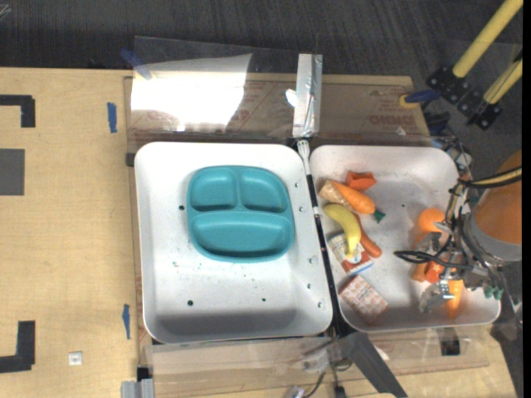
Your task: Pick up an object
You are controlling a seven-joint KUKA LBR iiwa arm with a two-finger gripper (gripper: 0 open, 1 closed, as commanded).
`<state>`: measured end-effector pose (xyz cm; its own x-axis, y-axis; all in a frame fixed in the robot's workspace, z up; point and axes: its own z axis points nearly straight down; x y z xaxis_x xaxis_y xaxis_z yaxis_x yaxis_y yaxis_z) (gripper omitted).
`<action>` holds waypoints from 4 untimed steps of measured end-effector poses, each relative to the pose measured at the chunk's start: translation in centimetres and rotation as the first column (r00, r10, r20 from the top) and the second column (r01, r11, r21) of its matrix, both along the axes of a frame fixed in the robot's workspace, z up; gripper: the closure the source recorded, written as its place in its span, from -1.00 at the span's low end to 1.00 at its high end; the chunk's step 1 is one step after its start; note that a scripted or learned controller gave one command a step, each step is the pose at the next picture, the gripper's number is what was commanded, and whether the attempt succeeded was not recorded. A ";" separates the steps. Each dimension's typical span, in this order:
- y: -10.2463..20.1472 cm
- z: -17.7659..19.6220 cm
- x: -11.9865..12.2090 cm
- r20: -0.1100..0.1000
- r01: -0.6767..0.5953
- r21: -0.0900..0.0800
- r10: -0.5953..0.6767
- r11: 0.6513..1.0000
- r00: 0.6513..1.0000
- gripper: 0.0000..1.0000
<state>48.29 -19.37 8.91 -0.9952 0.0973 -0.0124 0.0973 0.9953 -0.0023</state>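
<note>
The left bin [158,247] held a teal divided tray [239,212] lying flat near its middle, well apart from everything the task could want. Across the shared rim, the right bin [398,166] carried the pickable clutter: a yellow banana [347,224] curved down its left side, an orange carrot [358,198] just above it and touching a tan piece, a small packet [362,295] near the front wall, and an orange fruit [431,223] further right. At the bin's right edge the pincer [440,282] sat low among wires and small orange objects; whether it was spread, pressed together or pinching something could not be told in that tangle.

The step in hand looked like a grasp attempt in the right-hand corner. To do it well, the pincer would want to settle on one single item, centred squarely over it and clear of the bin wall, since the crowding there could let a neighbour wedge in or nudge the target aside. A straight, slow lift would show whether anything truly came up.
</note>
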 end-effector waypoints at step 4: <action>-2.7 -0.1 0.4 -0.001 0.234 0.004 -0.234 0.972 0.972 -1.00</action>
<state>48.72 -22.05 8.85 -0.9448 0.3274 -0.0112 0.3274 0.9449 0.0021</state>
